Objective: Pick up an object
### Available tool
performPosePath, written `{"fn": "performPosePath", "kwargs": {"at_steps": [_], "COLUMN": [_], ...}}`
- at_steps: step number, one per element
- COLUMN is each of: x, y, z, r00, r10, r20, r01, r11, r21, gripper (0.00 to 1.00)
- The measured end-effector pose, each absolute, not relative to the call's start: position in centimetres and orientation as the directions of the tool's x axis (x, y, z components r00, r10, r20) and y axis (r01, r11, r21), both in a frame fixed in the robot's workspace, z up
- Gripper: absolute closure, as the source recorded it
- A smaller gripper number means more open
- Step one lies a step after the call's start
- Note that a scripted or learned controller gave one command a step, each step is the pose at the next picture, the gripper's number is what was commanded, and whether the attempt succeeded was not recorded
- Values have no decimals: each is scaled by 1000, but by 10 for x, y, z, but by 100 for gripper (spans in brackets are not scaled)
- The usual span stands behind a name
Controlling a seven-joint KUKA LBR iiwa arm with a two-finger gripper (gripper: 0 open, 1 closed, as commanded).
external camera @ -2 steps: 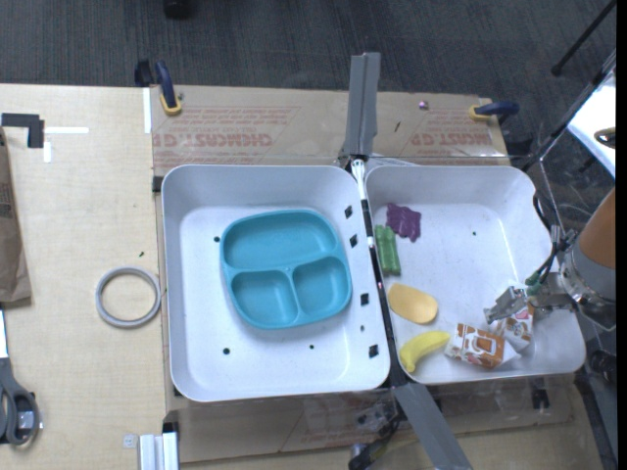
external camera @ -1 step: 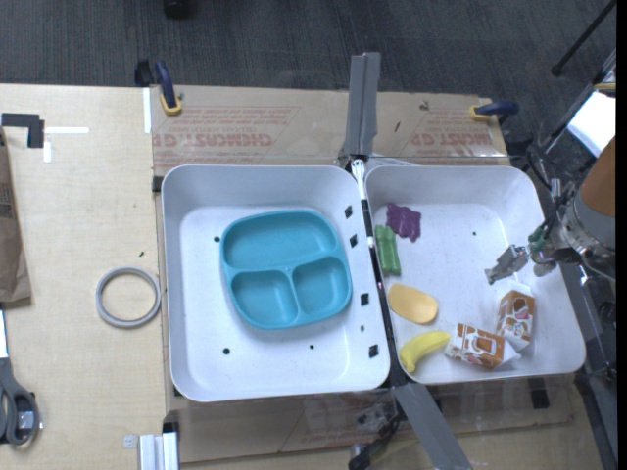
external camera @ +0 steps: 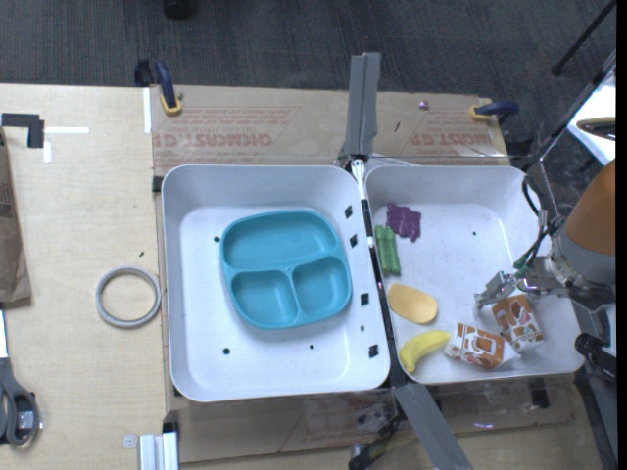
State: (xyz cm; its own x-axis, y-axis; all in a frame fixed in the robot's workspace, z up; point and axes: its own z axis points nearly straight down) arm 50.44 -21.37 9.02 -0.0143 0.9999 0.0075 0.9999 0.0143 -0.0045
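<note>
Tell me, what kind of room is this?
Probably a robot lab. A grey robot arm with an orange band reaches into two shallow white bins on a wooden workbench, with cardboard clamped by a blue and yellow clamp.

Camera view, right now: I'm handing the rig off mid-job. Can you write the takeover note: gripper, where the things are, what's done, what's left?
Gripper: low at the right side of the right bin, beside the orange-and-white carton; nothing visibly between its fingers.
Right bin also holds a second carton, a banana, a yellow oval piece, a green piece and a purple piece.
Left bin holds a blue divided tray.
Done: arm is in the bin next to the cartons.
Left: grasp one object and lift it; no pick confirmed yet.
</note>
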Motion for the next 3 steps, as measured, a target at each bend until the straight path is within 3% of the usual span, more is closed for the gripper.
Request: {"fn": "performPosePath", "kwargs": {"at_steps": [1,2,3], "x": [479,478,479], "y": [-217,-221,-221], "z": [92,100,109], "r00": [-64,-58,-56], "r10": [998,998,998], "r20": [8,2,2], "r01": [998,998,998], "r11": [64,58,56], "r21": [-1,-1,-2], "gripper": [0,100,100]}}
